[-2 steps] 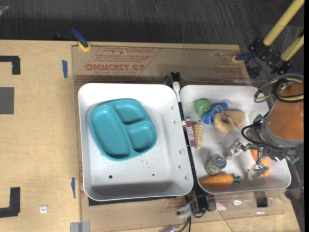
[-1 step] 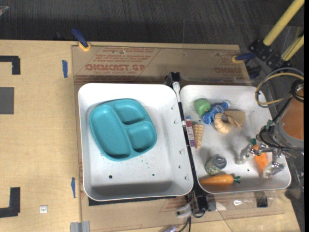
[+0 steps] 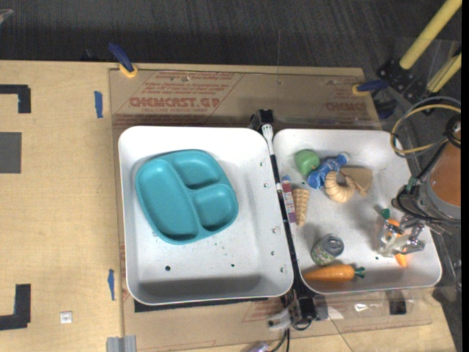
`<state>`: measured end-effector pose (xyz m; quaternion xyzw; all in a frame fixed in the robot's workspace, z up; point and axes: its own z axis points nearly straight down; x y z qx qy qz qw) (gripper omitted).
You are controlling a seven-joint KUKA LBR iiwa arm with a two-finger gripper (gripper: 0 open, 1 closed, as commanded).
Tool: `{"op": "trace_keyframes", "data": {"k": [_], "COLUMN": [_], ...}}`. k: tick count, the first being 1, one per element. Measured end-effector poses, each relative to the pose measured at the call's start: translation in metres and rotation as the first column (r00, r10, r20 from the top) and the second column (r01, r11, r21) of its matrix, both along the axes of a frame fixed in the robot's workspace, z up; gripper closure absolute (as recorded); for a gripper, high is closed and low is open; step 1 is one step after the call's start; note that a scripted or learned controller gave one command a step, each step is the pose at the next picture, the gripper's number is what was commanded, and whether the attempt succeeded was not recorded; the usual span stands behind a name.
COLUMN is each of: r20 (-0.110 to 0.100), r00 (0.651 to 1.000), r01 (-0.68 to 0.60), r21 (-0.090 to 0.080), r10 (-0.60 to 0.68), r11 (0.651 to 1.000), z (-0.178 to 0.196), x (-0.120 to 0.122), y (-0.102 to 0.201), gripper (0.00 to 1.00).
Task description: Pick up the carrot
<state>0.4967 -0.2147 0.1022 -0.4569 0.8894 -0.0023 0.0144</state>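
**Poised at the right bin's edge, carrot not yet in reach**

My end effector [image 3: 399,239] sits low over the right bin [image 3: 370,141], on the far side of the can [image 3: 327,248] from the bin divider, close to the bin's right wall. From this slanted overhead view I cannot tell how my end effector is set, since cables and small orange parts clutter that spot, and nothing shows as caught in it.

The carrot [image 3: 331,273] lies flat on its side just below the can, along the bin's near wall, with its orange body pointing toward the divider and its green stub toward me. I judge that this lie matters: the wall runs beside its length, so a grasp across the narrow body from above looks more workable than one along it. The can stands just beside the carrot, so I would need to come down on the carrot's side away from it to avoid knocking it.

Farther from the can, toward the bin's back wall, sit a green ball [image 3: 307,160], a blue toy [image 3: 324,171] and a croissant-shaped piece [image 3: 339,188], well apart from the carrot and no hindrance. The teal divided plate [image 3: 187,193] rests in the left bin [image 3: 146,270], across the divider from the can.

The pick looks barely begun: I judge I must travel sideways past the can toward the carrot before descending
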Motion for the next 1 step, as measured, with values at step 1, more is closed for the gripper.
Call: {"op": "trace_keyframes", "data": {"k": [1], "r20": [-0.018], "r00": [0.932], "r01": [-0.363], "r21": [-0.02], "r10": [0.362], "r11": [0.932], "z": [-0.0111], "x": [-0.0028], "y": [0.043], "gripper": [1.0]}}
